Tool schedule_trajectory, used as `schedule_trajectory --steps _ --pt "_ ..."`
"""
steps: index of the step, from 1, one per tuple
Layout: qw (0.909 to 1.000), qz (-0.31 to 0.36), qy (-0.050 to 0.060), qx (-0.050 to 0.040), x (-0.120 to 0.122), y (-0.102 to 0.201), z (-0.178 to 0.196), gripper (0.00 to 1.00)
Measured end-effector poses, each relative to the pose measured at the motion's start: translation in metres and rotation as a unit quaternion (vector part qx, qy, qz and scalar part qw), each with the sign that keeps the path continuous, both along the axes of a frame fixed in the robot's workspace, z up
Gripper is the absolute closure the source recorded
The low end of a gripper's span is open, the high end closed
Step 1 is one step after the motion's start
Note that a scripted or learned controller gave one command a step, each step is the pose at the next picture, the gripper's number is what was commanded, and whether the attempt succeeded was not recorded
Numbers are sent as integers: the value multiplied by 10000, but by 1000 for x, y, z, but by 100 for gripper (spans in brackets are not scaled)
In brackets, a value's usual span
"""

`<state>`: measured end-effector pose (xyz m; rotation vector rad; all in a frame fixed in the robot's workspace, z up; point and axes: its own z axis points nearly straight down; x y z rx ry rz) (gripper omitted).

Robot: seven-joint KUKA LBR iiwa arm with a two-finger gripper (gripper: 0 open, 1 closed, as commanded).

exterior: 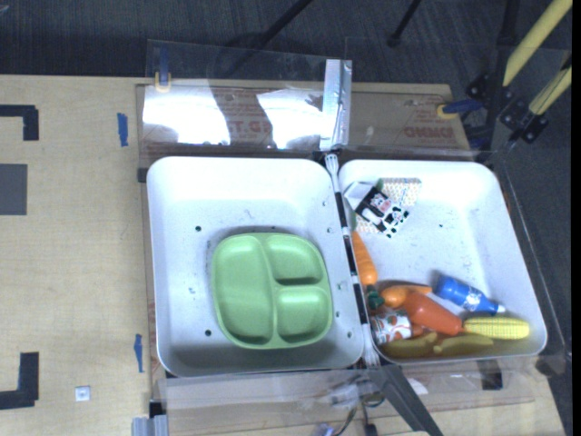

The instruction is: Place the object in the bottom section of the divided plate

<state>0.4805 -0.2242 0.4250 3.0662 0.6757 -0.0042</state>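
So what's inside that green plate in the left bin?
Nothing that I can see: the green divided plate shows three bare sections. The plate hides the left bin floor beneath it.

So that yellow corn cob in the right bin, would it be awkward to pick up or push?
Probably. The corn cob looks long and rounded, so a push may well roll it. It appears to be a toy, likely light and stiff. It lies close against the orange carrot and the bin wall, which could crowd a grasp.

A green divided plate (270, 289) lies in the left bin (182, 189); toy foods (436, 321) crowd the right bin (472, 198).
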Motion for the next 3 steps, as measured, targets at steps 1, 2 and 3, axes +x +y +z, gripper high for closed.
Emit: schedule_trajectory --steps 1,2,3 --pt "9934 -1149 -2 -1 0 1 -3 100" --pt "9934 -1149 0 0 0 0 9 100" --pt "9935 -1139 11 2 0 1 8 100"
